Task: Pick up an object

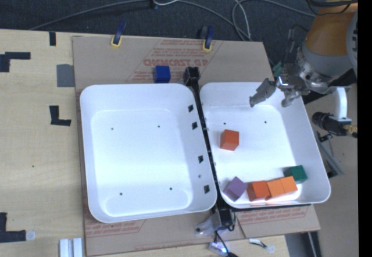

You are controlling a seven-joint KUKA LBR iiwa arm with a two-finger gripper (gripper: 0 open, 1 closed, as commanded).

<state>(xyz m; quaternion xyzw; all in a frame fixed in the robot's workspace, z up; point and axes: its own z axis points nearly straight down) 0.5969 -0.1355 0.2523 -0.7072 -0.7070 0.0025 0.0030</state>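
An orange cube (229, 139) lies alone near the middle of the right bin (244, 96). Along that bin's near edge sit a purple block (235, 188), two orange blocks (259, 190) (283, 185) and a green block (296, 173) in a row. My gripper (273, 94) hangs over the right bin's far right corner, open, with its two grey fingers spread apart and nothing between them. It is up and to the right of the lone orange cube.
The left bin (93, 99) lies beside the right one, joined by black clips along the shared wall. A blue block (162, 73) rests on the cardboard behind the bins. Cables run across the dark floor at the back.
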